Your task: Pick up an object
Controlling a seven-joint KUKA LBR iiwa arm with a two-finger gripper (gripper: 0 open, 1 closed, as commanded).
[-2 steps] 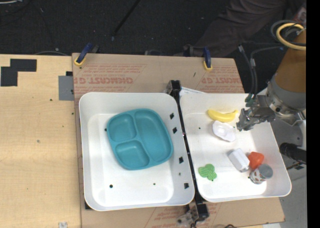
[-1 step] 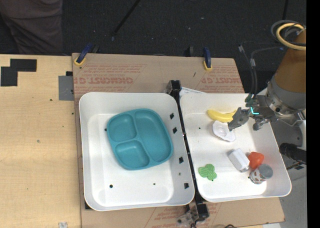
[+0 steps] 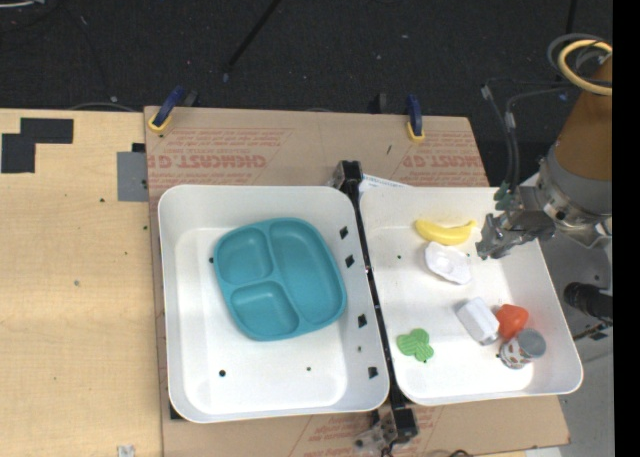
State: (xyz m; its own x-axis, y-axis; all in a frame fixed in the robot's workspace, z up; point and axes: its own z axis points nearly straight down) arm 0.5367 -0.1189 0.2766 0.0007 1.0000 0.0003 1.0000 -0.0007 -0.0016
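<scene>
The right bin (image 3: 560, 370) holds a yellow banana (image 3: 445, 232), a white lumpy object (image 3: 448, 263), a small green toy (image 3: 416, 345), a grey-white block (image 3: 478, 320), an orange-red piece (image 3: 511, 319) and a grey round piece (image 3: 524, 348). My gripper (image 3: 495, 236) hangs over the bin's upper right part, just right of the banana and the white object. No object shows between its fingers.
The left bin (image 3: 190, 365) holds a teal divided plate (image 3: 277, 277). A black divider (image 3: 362, 275) runs between the two bins. Cardboard (image 3: 300, 150) lies under the bins, held by clamps (image 3: 415, 120) at the back. Black cables hang near the arm at the right.
</scene>
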